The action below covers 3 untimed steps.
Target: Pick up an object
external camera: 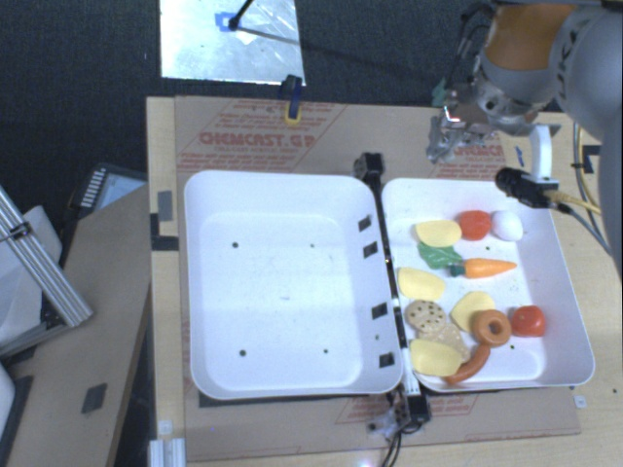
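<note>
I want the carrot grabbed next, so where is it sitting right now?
The carrot lies in the right bin, toward its middle, tip pointing right, just right of the green leaf and below the tomato.

The bench top (321,125) is a light brown board with red printed words, partly covered. Around it the floor (78,56) is dark, almost black. At 12 o'clock a shiny square metal sheet (232,25) lies on the floor, with a small blue mark and a thin dark rod across it. Just below this sheet, a small yellow and blue clamp (291,100) sits at the board's edge. At 9 o'clock there is a pale side table (88,300), and metal rails (39,270) lean over it.
</note>
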Each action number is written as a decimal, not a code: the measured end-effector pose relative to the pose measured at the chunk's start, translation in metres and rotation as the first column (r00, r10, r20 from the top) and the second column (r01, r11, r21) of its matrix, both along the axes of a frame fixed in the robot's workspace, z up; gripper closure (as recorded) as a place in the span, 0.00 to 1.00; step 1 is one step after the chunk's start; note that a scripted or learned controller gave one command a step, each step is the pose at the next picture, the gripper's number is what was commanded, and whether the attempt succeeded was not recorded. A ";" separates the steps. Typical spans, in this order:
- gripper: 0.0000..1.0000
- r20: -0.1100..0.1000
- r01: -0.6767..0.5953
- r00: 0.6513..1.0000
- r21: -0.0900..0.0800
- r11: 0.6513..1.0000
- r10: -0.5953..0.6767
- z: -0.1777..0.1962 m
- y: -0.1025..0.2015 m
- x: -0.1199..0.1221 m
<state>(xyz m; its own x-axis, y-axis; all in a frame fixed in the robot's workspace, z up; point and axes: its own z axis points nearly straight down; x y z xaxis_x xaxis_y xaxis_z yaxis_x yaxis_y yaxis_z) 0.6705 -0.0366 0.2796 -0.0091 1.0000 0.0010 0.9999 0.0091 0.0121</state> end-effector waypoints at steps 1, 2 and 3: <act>1.00 -0.003 0.001 1.000 0.000 1.000 -0.001 0.101 0.044 -0.001; 1.00 -0.003 0.001 1.000 0.001 1.000 -0.001 0.231 0.071 -0.070; 1.00 -0.008 0.004 1.000 -0.001 1.000 -0.004 0.257 0.097 -0.072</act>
<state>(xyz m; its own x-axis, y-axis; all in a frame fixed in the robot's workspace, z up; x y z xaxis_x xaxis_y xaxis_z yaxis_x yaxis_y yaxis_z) 0.5990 0.0608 0.5364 -0.0053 1.0000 0.0003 1.0000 0.0053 0.0045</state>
